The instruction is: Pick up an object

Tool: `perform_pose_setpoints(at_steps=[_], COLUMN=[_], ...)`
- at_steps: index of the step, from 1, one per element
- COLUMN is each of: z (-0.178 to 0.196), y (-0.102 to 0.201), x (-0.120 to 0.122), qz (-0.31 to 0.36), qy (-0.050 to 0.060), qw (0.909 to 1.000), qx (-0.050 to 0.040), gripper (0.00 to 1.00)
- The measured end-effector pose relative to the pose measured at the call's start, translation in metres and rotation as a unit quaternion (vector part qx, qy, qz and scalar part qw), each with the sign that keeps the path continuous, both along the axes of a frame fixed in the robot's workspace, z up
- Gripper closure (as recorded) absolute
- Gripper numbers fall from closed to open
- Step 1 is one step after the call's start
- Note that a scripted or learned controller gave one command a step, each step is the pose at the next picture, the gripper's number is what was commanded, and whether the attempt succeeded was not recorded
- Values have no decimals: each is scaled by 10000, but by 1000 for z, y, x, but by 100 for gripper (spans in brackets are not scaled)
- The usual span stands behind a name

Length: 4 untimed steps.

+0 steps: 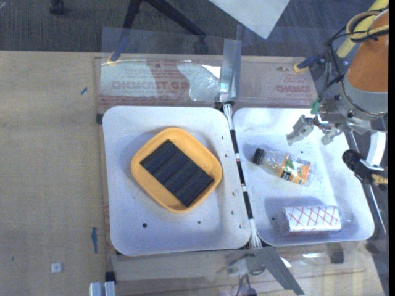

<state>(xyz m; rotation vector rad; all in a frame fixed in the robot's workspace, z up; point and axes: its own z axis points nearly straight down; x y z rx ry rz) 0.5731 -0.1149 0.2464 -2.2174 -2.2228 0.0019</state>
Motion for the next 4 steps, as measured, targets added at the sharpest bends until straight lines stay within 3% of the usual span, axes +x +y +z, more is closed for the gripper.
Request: perform_pose_setpoints(at_steps=[1,2,3,4], z=[-120,-153,-62,-146], y=[-5,2,44,14], x=[8,11,7,14], qz=[480,725,-256,271], qy=[-5,-48,-15,-36], qw=[9988,9974,9997,9996], qx=[2,-20,-6,-3], gripper=[0,0,0,0])
